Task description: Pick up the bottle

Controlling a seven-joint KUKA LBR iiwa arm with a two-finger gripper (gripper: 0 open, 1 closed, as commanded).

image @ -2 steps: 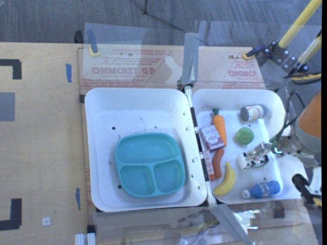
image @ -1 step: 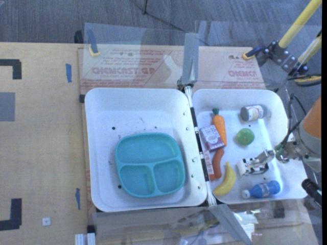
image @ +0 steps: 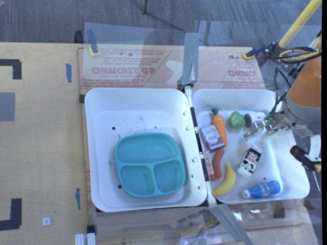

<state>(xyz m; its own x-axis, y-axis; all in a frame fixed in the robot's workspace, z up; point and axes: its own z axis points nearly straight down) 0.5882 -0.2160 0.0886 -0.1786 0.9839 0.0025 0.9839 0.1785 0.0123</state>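
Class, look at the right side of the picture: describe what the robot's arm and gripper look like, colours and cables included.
The arm has a rounded orange band over grey casing. Thin black cables loop beside it. The gripper is small, metallic silver with dark parts.

A pale wooden worktop (image: 41, 152) fills the left, marked with black corner brackets (image: 14, 68) and strips of blue tape (image: 68, 72). Along the far side runs grey carpeted floor (image: 61, 4), crossed by a thin black cable (image: 148, 1). Clear plastic sheets (image: 133, 60) printed with red lettering stand behind the bins. Lighting is even.
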